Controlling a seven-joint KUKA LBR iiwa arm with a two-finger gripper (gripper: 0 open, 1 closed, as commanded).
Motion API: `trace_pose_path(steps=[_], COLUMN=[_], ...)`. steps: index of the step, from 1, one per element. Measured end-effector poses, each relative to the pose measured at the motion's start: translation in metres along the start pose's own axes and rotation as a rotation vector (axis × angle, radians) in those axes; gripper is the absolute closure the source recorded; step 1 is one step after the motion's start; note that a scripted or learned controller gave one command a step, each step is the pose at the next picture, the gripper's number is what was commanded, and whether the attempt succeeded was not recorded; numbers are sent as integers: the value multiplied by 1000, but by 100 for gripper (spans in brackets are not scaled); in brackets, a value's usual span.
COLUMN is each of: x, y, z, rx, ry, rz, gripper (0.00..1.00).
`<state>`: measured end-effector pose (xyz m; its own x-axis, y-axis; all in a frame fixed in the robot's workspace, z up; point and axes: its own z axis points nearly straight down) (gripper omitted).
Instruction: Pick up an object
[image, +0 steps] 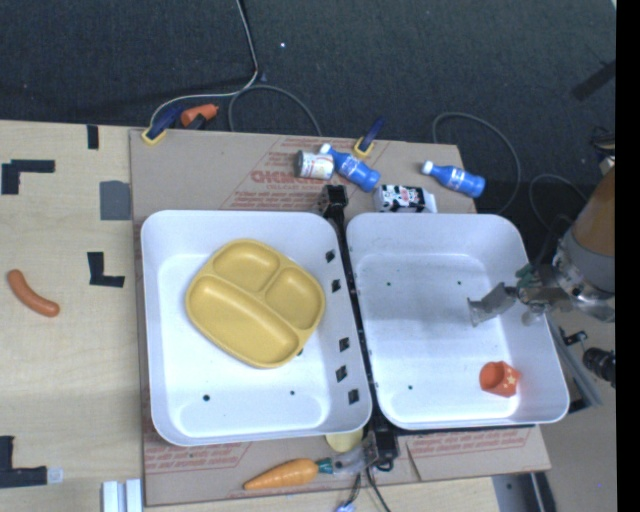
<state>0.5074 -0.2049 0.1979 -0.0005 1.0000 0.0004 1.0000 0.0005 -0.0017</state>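
We see the gripper (487, 303) hanging over the right bin (440, 235), near its right wall, and we cannot tell how its tips are set. A small orange-red object (499, 378) lies in that bin's near right corner, apart from the gripper. The left bin (165, 330) holds a yellow divided plate (255, 302). A toy carrot (281, 474) lies on the cardboard (200, 170) below the bins.

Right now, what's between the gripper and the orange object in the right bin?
Nothing in the camera view: just bare white floor of the right bin separates the gripper from the orange object.
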Motion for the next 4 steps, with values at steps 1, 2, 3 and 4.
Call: trace_pose_path(steps=[1, 2, 3, 4], x=[-19, 28, 101, 111], y=[-24, 57, 89, 123], z=[117, 111, 111, 111], rx=[-5, -9, -8, -4], ry=[-4, -6, -3, 0], rz=[3, -5, -6, -2], gripper=[0, 0, 0, 0])
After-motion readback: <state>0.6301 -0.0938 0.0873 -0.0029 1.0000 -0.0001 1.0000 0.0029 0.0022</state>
